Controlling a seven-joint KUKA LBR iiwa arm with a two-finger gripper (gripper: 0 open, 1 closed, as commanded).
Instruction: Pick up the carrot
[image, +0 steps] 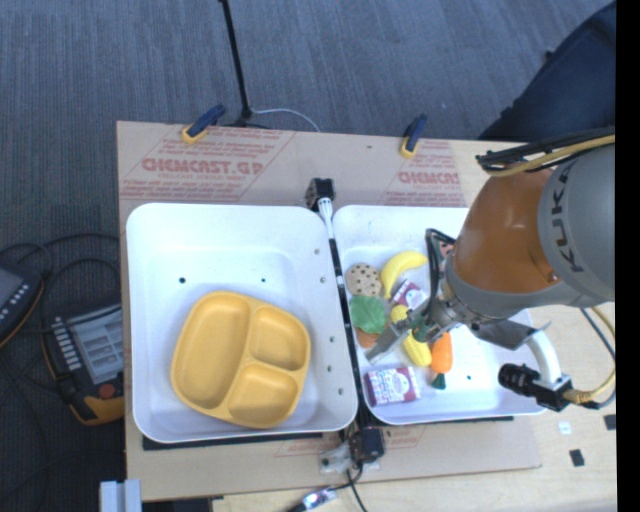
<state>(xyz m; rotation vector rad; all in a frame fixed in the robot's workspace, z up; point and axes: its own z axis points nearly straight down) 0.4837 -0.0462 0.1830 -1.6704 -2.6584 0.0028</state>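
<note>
The carrot (441, 352) is a short orange piece with a green tip. It lies in the right bin (480, 392) near the front, pointing toward the front edge. My gripper (421, 328) hangs low over the middle of that bin, just up and left of the carrot's top end, amid a yellow piece (415, 349) and a green leafy piece (368, 314). I cannot make out contact with the carrot. The orange and grey wrist (505, 250) covers the bin's back right part.
Around the gripper in the right bin lie a banana (402, 267), a cookie (362, 279), a small pink carton (408, 295) and a purple box (391, 384). The left bin (200, 240) holds a yellow divided plate (241, 357). A rail (338, 290) separates the bins.
</note>
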